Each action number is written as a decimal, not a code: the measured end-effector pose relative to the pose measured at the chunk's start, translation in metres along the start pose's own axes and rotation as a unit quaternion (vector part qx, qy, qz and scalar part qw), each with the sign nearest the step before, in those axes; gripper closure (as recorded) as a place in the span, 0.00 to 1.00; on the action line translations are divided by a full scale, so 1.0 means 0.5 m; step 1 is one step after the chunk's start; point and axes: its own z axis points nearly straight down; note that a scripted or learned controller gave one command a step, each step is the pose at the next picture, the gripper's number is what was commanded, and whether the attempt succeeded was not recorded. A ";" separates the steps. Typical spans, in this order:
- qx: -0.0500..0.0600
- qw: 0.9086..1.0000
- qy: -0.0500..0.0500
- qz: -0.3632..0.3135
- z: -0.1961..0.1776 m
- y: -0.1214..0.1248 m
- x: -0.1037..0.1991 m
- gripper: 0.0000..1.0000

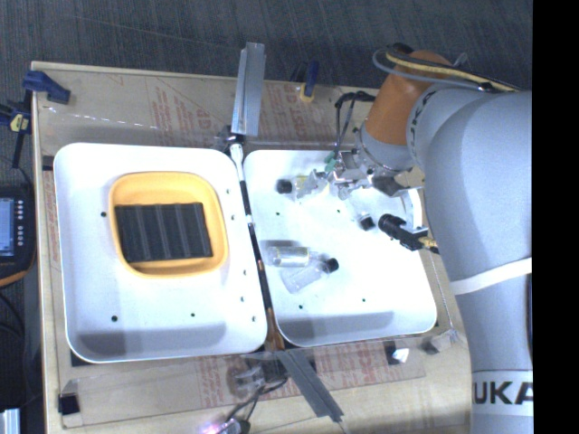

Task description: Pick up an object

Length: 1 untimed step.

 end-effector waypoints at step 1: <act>0.001 1.000 0.001 -0.015 0.002 0.008 0.095 0.00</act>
